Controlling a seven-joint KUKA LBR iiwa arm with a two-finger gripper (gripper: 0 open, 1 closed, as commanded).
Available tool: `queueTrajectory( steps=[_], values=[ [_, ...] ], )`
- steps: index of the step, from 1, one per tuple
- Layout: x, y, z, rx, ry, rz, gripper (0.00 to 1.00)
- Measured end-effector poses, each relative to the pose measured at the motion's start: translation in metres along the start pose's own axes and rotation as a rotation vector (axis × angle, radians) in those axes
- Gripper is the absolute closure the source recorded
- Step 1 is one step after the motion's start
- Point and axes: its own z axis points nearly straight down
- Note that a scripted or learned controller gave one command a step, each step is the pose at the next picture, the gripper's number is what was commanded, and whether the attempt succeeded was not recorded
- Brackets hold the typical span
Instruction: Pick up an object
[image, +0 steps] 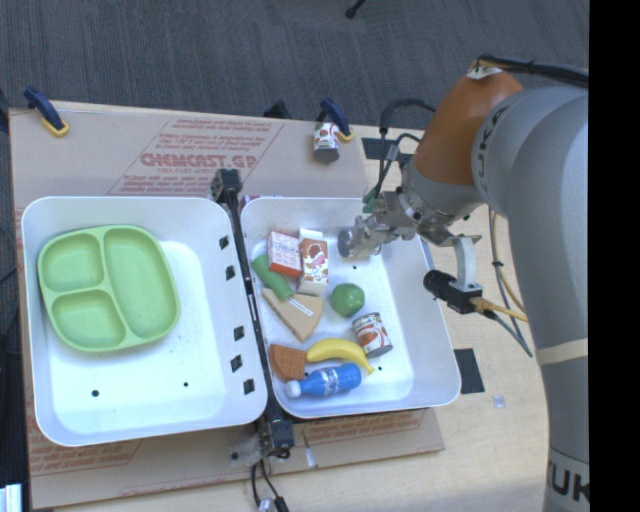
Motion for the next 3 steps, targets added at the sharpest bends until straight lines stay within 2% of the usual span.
queueTrajectory(
  steps=[1, 2, 3],
  values=[
    [0.0, 0.0, -0.001, -0.001, 0.0, 0.0, 0.0],
    [0.025, 0.019, 0.078, -0.002, 0.0, 0.002, 0.0],
    [0.026, 0.019, 0.068, -0.001, 0.001, -0.001, 1.0]
  ],
)
